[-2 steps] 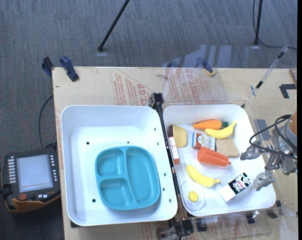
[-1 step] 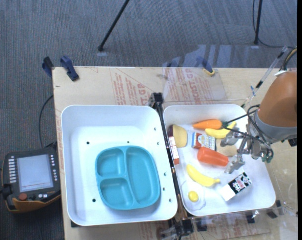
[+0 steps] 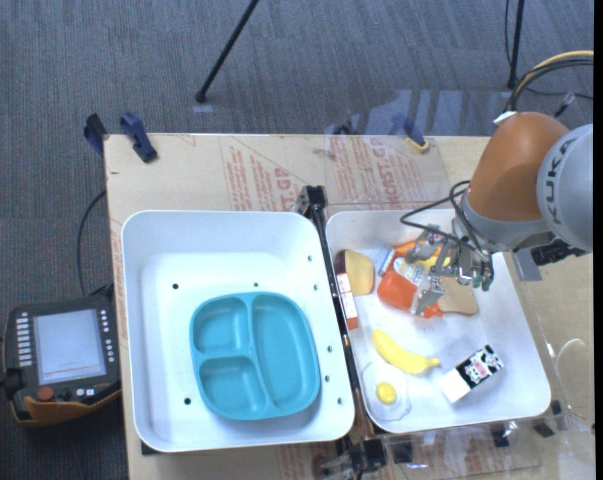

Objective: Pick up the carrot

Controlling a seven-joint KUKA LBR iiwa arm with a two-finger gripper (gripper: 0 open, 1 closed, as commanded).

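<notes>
- Over on the left, the shallow white left bin (image 3: 141, 268) carries a teal plastic plate with three compartments (image 3: 254, 355), flat on the bin floor and well apart from the action.
- Crossing into the shallow white right bin (image 3: 521, 358): a pale wedge like a slice of toy cheese (image 3: 359, 266) by the dividing wall, and nearer us a yellow toy banana (image 3: 405, 353), a toy fried egg (image 3: 386, 394) and a small black-and-white milk carton (image 3: 473, 371).
- Now the target: the orange toy carrot (image 3: 396, 286) lies in the upper middle of that bin, right of the cheese, above the banana.
- I'd judge it light, stiff moulded plastic, smooth and likely slippery; taking it across the thick body, square-on, looks safest.
- The metal two-finger pincer (image 3: 433, 286) is down at the carrot's right side, touching or just beside it. With cables and brackets crowding it, I cannot tell whether it is spread or pressed together, nor whether the carrot sits between its tips.
- Far right, the grey arm's orange band (image 3: 516, 168) looms over the bin's corner.
</notes>
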